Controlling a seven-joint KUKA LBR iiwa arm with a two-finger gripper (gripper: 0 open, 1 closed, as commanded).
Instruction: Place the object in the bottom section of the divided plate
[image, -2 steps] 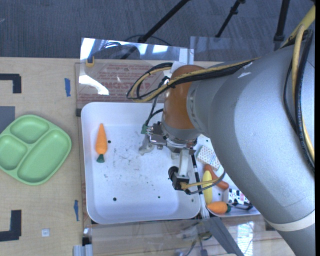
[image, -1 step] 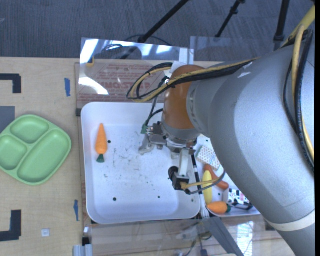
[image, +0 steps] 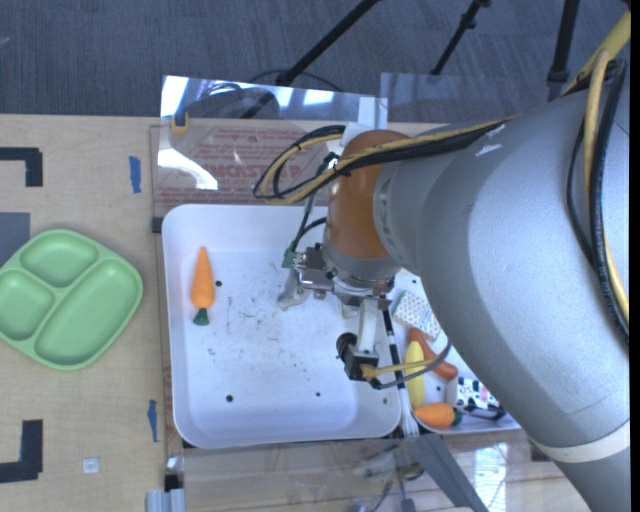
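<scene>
We see the toy carrot (image: 203, 283) lying in the left part of the white bin (image: 185, 400), close to its left wall. Its orange tip points to the far side and its small green top to the near side. It rests flat on the bin's floor among a few dark specks, and nothing is touching it. The green divided plate (image: 20, 335) sits on the table (image: 80, 440) to the left of the bin and apart from it. It has two small sections on its far-left side, while its large bottom section (image: 88, 308) runs along the near-right side. The grey arm (image: 500, 250) reaches in from the right and covers much of the bin's right half, its orange band (image: 352, 205) sitting above the bin's far-right area. The gripper (image: 296, 288) hangs over the middle of the bin, to the right of the carrot and well apart from it. We cannot tell whether it is open or closed, and we see nothing held in it. Just past the bin's right wall, under the arm, lie a yellow piece (image: 414, 368), an orange piece (image: 434, 414) and a white patterned piece (image: 421, 318), all close together. Strips of blue tape (image: 135, 172) mark the table near the bin's left corners.
</scene>
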